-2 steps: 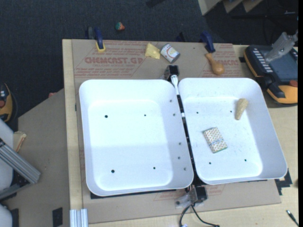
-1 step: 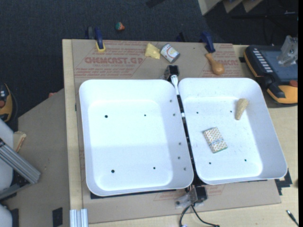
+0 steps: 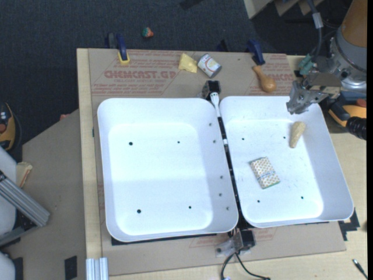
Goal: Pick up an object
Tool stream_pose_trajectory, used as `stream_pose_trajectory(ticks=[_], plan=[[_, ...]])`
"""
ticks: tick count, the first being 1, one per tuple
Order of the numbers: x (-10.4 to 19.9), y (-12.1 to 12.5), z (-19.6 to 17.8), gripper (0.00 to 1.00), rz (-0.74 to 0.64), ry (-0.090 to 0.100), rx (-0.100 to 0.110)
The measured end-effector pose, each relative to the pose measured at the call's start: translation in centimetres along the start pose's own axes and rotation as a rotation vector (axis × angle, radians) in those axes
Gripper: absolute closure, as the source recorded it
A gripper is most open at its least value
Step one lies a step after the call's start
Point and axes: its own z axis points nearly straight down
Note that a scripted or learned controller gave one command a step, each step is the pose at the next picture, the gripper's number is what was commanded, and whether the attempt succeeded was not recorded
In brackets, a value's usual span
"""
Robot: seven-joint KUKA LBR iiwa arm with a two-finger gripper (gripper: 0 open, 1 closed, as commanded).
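In the right bin [image 3: 326, 206] lie two objects: a small patterned box [image 3: 264, 172] near the middle and a pale tan, elongated piece [image 3: 297, 134] toward the far right. My gripper [image 3: 297, 107] hangs over the bin's far right corner, just above and beyond the tan piece. Nothing shows between its fingers, and they are too dark and small to read.
The left bin [image 3: 116, 214] sits beside the right one. On the cardboard behind the bins lie a yellow wedge [image 3: 187, 63], a small white box [image 3: 209, 65] and a tan pear-shaped toy [image 3: 265, 79]. Blue clamps [image 3: 122, 47] hold the board's far edge.
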Motion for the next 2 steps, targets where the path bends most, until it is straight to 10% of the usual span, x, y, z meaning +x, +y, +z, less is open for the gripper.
stream_pose_trajectory(ticks=[1, 2], plan=[[4.7, -0.3, -17.1, 1.0, 0.0, -0.003, -0.034], [13.1, -1.9, -2.2, 1.0, -0.002, -0.003, 0.006]])
